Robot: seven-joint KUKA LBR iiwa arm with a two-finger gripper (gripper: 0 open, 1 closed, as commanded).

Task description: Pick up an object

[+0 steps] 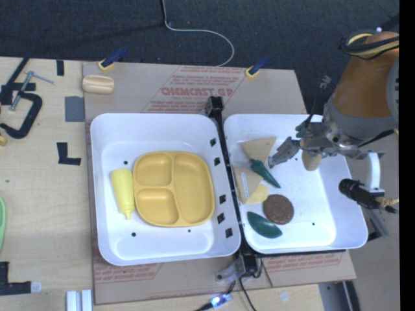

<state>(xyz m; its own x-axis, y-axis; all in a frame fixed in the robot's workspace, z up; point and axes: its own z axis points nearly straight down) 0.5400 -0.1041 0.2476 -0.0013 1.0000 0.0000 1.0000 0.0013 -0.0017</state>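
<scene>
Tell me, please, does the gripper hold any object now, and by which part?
Nothing is held. The gripper hangs open over the right bin, just above the dark green piece, with no object between its fingers.

Plastic bins on cardboard & wood, mostly matt.

Both bins [107,149] look like smooth white plastic w/ a soft sheen; plate [174,188] and bottle [122,191] are smooth yellow plastic, slightly glossy. Cardboard [194,89] under the bins is matt brown, printed in red. Worktop [39,167] looks like pale wood, matt. Clamp [18,105] is dark metal. Cloth [78,11] at the back is dark, fuzzy, w/ a thin white cable [194,30] on it. Arm [366,76] has a glossy orange band over grey metal-look casing. Brown disc [278,208] looks rough, matt; green pieces [264,225] smooth, shiny.
</scene>
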